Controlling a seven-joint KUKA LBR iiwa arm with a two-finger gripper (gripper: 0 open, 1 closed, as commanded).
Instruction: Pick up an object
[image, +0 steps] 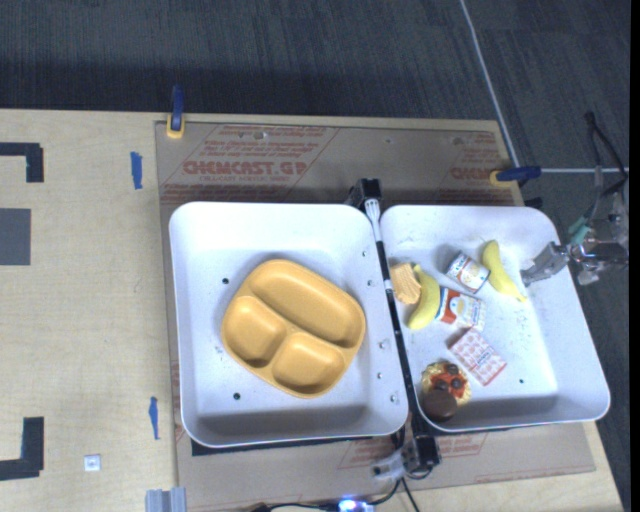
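Several small items, among them a banana (499, 268), are lying in the right bin (560, 400) while the hand (556, 258), its state indeterminate, is hovering at the bin's right rim, indicating approach; next, descending onto one item.

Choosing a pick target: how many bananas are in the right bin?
2. One banana lies near the far wall toward the right; the other banana lies by the left wall, beside an orange item. None looks hidden.
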